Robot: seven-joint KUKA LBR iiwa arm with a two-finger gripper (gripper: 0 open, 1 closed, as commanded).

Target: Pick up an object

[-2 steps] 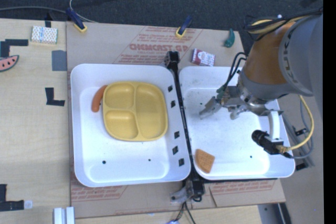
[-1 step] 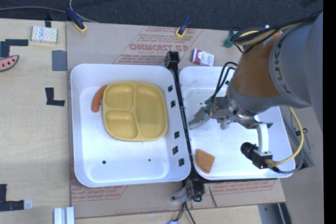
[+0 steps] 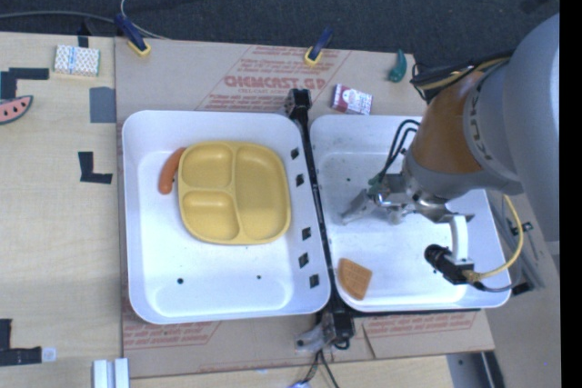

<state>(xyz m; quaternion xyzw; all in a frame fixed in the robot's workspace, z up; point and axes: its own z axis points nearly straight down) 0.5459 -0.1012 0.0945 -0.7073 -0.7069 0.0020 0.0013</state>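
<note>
**Gripper's down in the right bin, nothing grabbed yet**

So the gripper [image 3: 359,206] is low inside the right bin [image 3: 400,291], near that bin's middle, and I honestly can't tell how it's set from this angle — too small and glary. Nothing visible in it, so I'd call the pick not done.

Going left to right, using the divider between the bins as the reference: far left of it, in the left bin [image 3: 218,295], there's an orange sausage-looking thing [image 3: 168,171] touching the left edge of a yellow divided plate [image 3: 234,193], which sits just left of the divider. Just right of the divider, at the near edge of the right bin, lies a tan cracker-like piece [image 3: 355,277]. The gripper is above and apart from it, not touching.

My guess: it's the closest candidate. Approach, close and lift all remain.
</note>
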